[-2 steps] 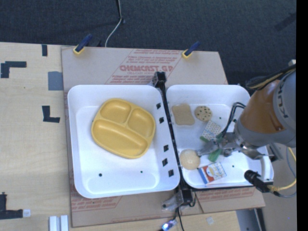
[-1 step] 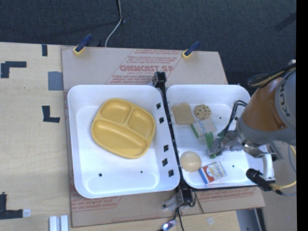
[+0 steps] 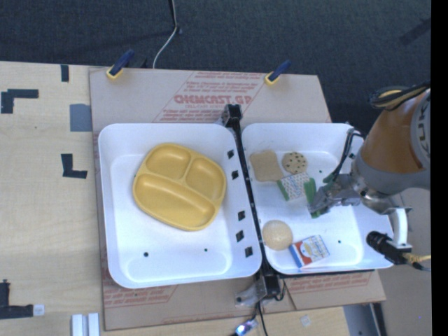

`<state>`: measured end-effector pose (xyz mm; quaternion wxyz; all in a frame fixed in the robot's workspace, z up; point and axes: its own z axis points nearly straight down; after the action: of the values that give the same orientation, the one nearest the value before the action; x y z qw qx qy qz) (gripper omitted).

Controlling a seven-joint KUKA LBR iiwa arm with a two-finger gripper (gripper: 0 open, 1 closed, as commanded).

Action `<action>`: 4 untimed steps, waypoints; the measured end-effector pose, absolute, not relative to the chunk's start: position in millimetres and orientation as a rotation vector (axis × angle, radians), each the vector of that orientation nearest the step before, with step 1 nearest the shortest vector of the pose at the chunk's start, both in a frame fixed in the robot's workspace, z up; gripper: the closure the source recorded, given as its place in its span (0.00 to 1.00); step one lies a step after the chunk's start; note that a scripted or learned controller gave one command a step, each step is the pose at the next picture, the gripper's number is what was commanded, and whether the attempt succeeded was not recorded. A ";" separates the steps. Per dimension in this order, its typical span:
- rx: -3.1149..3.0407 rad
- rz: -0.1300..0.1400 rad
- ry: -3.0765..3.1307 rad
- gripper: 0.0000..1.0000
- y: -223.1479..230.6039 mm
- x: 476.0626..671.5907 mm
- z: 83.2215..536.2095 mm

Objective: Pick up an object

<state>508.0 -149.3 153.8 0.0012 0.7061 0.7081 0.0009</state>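
Gripper low in right bin, finger state impossible to tell, over green packet. Roll, red-blue carton near front rim. Open floor by right wall.

Wooden bench carries a cardboard sheet clamped at its far edge; two white bins, left bin and right bin, sit side by side on it

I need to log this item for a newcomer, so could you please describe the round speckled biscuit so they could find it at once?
Look in the right bin, toward its far side. The cookie lies beside a tan square slice, just above a green packet. It is the only small round piece dotted with dark specks.
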 end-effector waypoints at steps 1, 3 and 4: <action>2.219 0.001 2.223 1.00 -145.0 504.7 196.6; 2.218 -0.002 2.226 1.00 -105.8 533.7 228.5; 2.216 -0.002 2.229 1.00 -57.6 557.9 216.5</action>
<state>557.9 -57.6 216.5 -0.0008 0.7050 0.7092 -0.0006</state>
